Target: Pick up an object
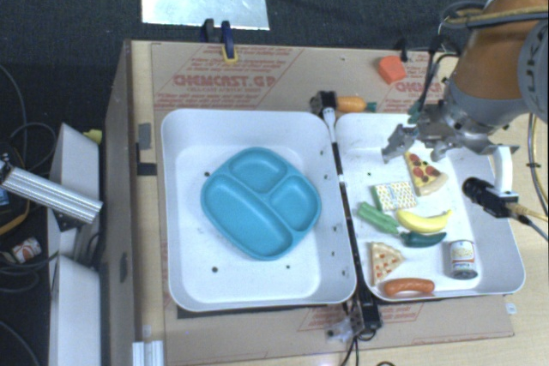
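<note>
A blue divided plate (260, 201) lies in the left bin (184, 270).

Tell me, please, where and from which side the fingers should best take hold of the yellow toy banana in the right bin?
Probably from straight above, across the middle of the yellow toy banana, its thickest part. It lies flat, curving roughly left to right, so the fingers should close across its narrow width. The green toy vegetable touches its left end and a dark teal piece sits just below, leaving little room on that side.
</note>
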Available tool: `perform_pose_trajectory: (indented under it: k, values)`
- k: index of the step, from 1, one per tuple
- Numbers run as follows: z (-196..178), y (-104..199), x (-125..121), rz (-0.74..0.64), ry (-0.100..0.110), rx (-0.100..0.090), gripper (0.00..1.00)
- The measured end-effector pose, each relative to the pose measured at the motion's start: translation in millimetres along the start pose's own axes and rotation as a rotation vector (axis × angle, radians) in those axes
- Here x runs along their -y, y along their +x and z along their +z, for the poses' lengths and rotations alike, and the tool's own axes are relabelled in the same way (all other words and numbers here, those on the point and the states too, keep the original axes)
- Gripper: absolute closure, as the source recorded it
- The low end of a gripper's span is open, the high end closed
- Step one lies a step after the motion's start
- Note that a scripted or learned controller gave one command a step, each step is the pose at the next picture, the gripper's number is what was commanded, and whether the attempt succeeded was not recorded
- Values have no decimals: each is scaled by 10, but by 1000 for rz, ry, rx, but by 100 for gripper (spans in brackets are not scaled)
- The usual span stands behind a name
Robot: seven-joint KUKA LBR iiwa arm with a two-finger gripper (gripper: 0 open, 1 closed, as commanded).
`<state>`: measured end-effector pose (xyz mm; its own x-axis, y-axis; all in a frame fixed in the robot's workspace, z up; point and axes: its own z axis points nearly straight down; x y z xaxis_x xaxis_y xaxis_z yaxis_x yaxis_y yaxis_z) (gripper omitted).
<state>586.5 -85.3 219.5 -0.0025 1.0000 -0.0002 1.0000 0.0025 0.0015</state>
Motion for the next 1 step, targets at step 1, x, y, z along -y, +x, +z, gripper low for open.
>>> perform_pose_trajectory:
  k: [1]
  values:
    - [767, -180, 242, 2, 2, 0, 0]
